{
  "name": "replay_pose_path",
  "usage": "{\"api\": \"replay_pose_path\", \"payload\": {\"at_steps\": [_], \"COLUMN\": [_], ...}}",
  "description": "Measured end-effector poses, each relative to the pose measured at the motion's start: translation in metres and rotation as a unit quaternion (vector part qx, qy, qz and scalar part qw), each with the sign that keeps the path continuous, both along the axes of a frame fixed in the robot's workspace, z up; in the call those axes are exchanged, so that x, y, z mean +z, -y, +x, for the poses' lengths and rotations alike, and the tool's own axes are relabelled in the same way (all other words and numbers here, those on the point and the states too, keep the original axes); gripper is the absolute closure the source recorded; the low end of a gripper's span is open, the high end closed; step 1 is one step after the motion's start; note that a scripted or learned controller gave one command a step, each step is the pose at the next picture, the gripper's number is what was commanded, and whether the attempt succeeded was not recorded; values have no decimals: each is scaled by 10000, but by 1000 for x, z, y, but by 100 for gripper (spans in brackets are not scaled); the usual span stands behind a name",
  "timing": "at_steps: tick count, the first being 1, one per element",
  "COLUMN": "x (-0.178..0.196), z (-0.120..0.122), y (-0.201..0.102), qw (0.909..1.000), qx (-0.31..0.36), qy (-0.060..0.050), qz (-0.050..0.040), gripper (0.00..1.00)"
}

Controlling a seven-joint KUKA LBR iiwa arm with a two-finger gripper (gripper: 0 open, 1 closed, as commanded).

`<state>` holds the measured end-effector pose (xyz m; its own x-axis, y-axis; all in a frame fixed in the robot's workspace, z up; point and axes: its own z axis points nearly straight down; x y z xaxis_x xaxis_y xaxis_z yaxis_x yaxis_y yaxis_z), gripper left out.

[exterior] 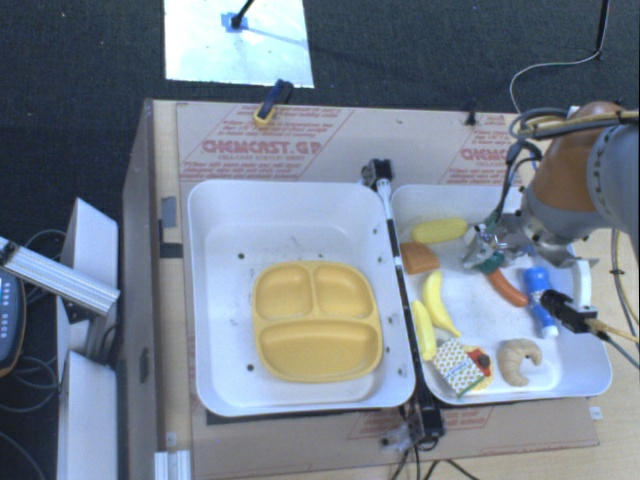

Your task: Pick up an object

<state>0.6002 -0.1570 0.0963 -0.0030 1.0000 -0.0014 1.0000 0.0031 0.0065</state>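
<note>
Arm reaches in from the right, claw [487, 249] low in the right bin [600, 373], near its back half; can't tell whether it is open or closed, and nothing is visibly gripped. Orange carrot [508, 288] lies just beside the claw, toward the front; yellow lemon-like piece [440, 231] just to its other side, near the bin's back wall. Blue-white tube [540, 298] sits beside the carrot. Two bananas [432, 313] lie along the divider edge, checkered box [460, 367] and croissant [520, 360] near the front rim. Right bin crowded, little free floor. Left bin [215, 268] holds a yellow divided plate [318, 320] with open room around it. The table [300, 146] sheet reads "CHEMCAST GP".
</note>
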Motion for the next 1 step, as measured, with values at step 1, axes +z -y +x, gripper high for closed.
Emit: {"api": "replay_pose_path", "payload": {"at_steps": [1], "x": [91], "z": [16], "y": [-78], "qw": [10000], "qx": [20], "qy": [4], "qz": [15], "gripper": [100]}}
